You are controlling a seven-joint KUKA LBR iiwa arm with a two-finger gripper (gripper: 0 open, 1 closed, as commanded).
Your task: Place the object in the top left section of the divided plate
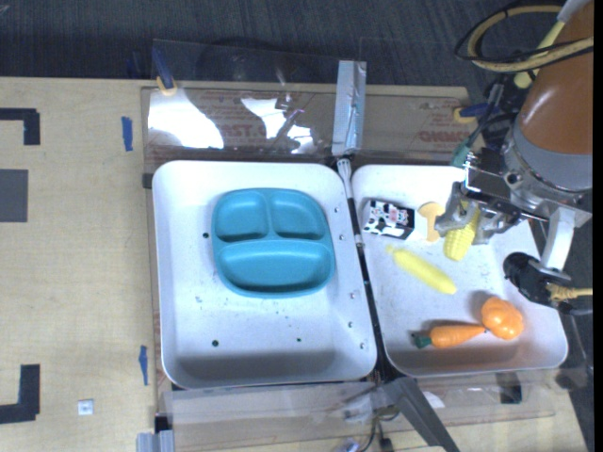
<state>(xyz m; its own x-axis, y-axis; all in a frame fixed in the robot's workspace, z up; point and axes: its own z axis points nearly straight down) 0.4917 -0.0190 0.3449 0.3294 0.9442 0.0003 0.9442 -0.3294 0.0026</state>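
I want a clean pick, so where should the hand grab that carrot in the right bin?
Grip the carrot across the middle of its orange body, coming straight down from above. It lies flat, pointing left to right, and it probably narrows toward one end. The orange fruit crowds its right end.

Blue divided plate [272,239] in left bin [179,328]; corn cob [459,242] between fingers [468,217].

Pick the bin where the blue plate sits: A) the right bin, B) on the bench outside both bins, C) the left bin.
C: the blue divided plate lies inside the left bin, while the carrot and other toy food are in the right bin.
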